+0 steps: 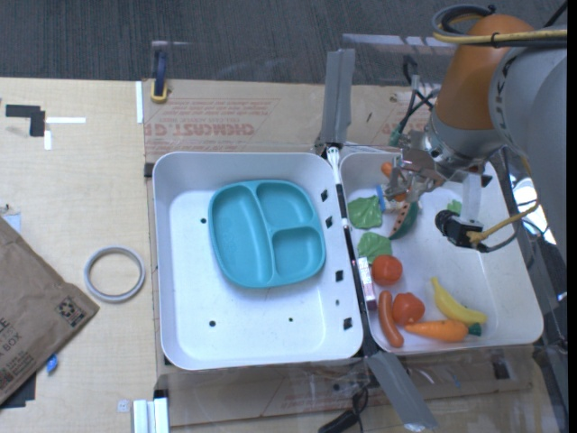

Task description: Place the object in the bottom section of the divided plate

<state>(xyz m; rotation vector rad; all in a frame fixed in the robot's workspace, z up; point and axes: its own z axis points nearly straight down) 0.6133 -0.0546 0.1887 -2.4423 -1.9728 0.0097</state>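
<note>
The grey arm's 2-finger gripper hangs low over the right white bin, fingers down among toy food; I cannot tell whether they are open or closed. Just below them lies a dark green curved piece, likely the target. This looks like the picking step. Next comes a lift, then a carry left to the turquoise divided plastic plate.

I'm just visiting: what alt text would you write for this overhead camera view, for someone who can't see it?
A grey robot arm with an orange band reaches from the right, its gripper low over the right white bin of toy food: a tomato, banana, carrot and green leaves. The left bin holds a blue divided plate, nothing on it yet.
</note>
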